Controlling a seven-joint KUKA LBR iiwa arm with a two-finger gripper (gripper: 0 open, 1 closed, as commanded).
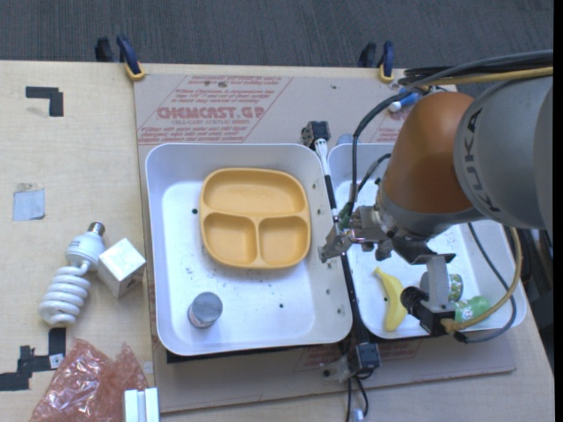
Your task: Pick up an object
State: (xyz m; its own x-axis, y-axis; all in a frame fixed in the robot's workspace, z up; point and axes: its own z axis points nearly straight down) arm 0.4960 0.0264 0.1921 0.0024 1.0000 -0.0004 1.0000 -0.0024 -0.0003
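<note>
Yellow banana (390, 299), unheld, lies near the right bin's (363, 301) front edge; gripper (337, 243) sits at that bin's left rim, grip state indiscernible; step judged approach, next move calling for centring over banana, then descent.

Dark grey carpet (264, 11) beyond; pale wood bench (70, 156); printed board (211, 108) clamped on top.

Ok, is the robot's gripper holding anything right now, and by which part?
It cannot be told. The gripper hangs at the right white bin's left wall, under the grey arm; the yellow plastic banana lies apart on that bin's floor.
</note>
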